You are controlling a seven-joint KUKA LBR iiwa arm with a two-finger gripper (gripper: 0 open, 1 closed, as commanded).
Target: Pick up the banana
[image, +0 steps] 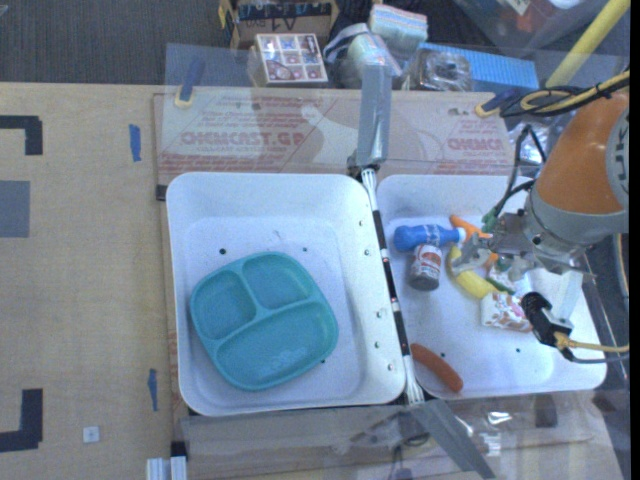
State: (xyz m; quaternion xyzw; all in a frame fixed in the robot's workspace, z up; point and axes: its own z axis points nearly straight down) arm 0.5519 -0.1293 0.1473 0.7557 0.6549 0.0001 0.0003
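The yellow banana (470,281) lies in the right bin (560,368), near its middle, between a small can and a printed card. My gripper (503,256) hangs low over the bin at the banana's upper right end and hides part of that end. The arm's grey and orange wrist (588,183) rises behind it at the right. From this angle I cannot tell whether the gripper touches the banana.
Around the banana are a blue bottle (422,236), a small can (426,267), an orange carrot (467,227), a printed card (504,312) and a hot dog (438,367) near the front edge. The left bin (190,208) holds a teal divided plate (263,318).
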